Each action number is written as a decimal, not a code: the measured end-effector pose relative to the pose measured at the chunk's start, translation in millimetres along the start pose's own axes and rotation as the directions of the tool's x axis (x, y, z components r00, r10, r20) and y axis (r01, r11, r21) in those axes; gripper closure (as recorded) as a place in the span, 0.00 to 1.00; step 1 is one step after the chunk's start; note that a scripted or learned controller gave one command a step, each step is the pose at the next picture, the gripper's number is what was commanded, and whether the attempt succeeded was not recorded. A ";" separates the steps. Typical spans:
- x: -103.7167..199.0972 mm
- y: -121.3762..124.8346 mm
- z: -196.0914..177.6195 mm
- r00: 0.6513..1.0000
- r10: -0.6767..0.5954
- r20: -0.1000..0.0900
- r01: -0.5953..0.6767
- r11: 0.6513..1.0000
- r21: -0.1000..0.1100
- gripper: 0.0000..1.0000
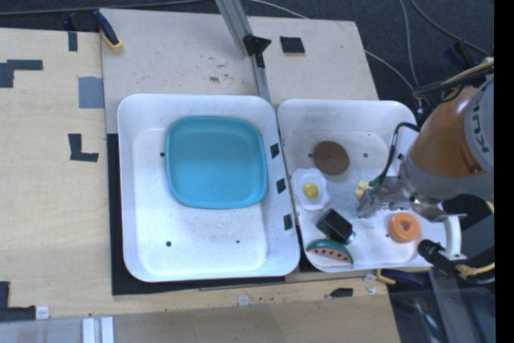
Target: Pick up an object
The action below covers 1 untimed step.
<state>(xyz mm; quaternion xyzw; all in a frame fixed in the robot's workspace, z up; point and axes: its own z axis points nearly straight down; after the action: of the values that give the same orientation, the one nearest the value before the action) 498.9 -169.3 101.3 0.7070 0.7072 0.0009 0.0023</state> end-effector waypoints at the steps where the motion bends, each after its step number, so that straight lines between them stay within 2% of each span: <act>1: -7.3 -3.7 -57.1 1.000 0.000 -0.001 0.000 1.000 0.001 1.00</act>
<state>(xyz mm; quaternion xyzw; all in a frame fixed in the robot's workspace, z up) 494.9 -176.6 158.4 0.7071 0.7071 0.0008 0.0017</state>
